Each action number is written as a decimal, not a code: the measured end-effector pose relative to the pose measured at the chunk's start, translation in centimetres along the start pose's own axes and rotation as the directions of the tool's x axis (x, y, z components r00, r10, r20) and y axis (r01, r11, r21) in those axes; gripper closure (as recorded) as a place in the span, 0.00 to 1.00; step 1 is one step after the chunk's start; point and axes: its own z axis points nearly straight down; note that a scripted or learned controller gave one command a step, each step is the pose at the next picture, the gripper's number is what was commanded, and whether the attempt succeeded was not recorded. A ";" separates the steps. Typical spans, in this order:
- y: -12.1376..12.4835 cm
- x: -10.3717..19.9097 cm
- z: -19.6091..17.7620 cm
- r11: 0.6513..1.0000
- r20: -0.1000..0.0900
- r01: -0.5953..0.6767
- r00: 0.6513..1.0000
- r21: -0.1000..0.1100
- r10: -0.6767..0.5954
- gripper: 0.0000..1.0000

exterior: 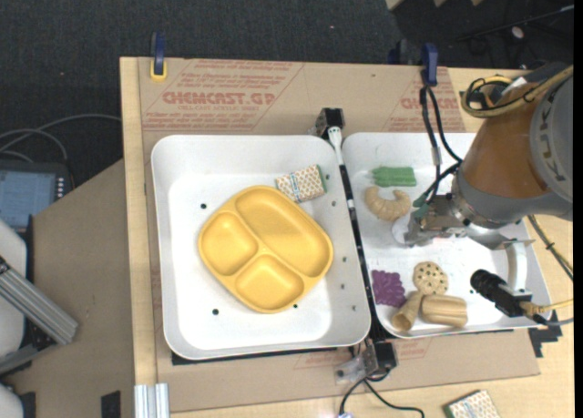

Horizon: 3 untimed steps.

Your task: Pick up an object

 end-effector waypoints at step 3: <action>3.0 0.2 4.8 1.000 0.000 0.002 1.000 -0.001 -0.002 0.00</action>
